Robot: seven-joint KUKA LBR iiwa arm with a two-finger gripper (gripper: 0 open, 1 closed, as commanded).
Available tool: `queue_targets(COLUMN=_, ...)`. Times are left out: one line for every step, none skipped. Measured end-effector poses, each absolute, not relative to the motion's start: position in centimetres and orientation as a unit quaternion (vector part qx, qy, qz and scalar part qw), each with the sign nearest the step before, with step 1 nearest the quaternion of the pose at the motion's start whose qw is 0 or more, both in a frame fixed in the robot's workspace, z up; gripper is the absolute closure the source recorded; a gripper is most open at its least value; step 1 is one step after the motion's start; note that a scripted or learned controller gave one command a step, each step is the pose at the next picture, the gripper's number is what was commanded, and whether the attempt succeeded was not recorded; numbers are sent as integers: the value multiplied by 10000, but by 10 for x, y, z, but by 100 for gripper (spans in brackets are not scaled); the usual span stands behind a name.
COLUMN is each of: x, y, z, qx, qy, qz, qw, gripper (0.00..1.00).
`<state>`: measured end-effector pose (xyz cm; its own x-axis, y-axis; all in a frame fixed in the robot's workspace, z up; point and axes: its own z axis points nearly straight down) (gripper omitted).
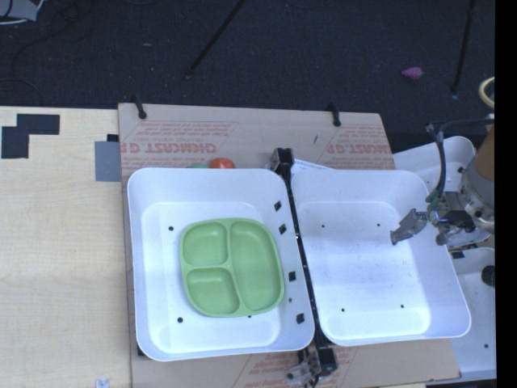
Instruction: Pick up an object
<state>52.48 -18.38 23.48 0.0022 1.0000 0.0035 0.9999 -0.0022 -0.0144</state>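
A light green divided plate [233, 267] with three compartments lies flat in the left bin [153, 208], slightly right of its middle. My gripper [425, 234] hangs over the right rim of the right bin [363, 314], far from the plate. It is open, its grey fingers [405, 228] spread apart with nothing between them. The arm's wrist comes in from the right edge of the view.
A small orange-red object [221, 164] sits just behind the left bin's back rim on the cardboard sheet [242, 140]. A black divider [296, 249] runs between the two bins. Pale wooden bench [56, 257] spreads to the left.
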Motion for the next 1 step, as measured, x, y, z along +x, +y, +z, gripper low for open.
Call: queue_targets(x=527, y=-184, z=241, qx=-7071, qy=-7071, qz=8, qw=16, gripper=0)
